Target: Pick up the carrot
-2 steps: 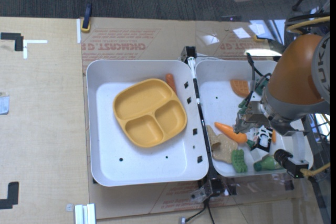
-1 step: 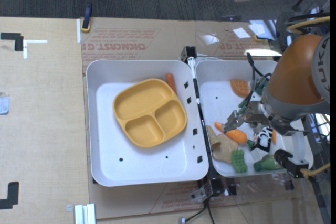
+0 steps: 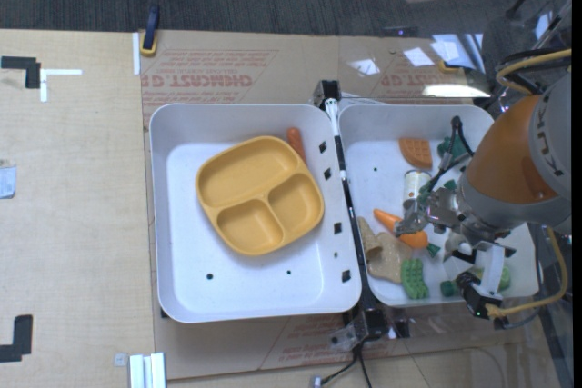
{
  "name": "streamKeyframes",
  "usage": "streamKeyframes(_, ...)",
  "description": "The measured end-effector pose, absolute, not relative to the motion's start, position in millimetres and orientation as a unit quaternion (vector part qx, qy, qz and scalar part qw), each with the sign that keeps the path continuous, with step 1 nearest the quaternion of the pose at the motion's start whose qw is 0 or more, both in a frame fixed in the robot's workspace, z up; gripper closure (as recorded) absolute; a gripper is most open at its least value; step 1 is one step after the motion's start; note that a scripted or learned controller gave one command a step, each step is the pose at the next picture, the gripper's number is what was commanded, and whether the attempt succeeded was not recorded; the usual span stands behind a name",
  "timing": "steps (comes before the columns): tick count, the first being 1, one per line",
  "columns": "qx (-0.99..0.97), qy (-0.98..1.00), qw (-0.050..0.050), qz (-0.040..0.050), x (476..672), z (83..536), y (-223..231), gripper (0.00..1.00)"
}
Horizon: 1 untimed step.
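The carrot (image 3: 396,226) is a small orange piece lying in the right bin (image 3: 382,150), its thin tip pointing up-left. My gripper (image 3: 421,219) is low over the carrot's thick right end and covers part of it. Whether it touches the carrot is unclear from this angle. The grey arm with its orange band (image 3: 509,164) reaches in from the right and hides the bin's right side.
Around the carrot lie a tan bread slice (image 3: 382,257), a green piece (image 3: 414,279), a white bottle (image 3: 412,186) and an orange waffle-like piece (image 3: 416,150). The left bin (image 3: 182,286) holds a yellow divided plate (image 3: 259,194) and a small reddish sausage (image 3: 295,139).
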<state>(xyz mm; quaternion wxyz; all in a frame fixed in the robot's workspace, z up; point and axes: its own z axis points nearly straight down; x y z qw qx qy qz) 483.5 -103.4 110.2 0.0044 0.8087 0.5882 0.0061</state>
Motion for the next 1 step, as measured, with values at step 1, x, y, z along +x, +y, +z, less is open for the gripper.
streamKeyframes(1, 0.81, 0.586, 0.003, 0.0039, 483.0, 116.6, -104.5, 1.0)
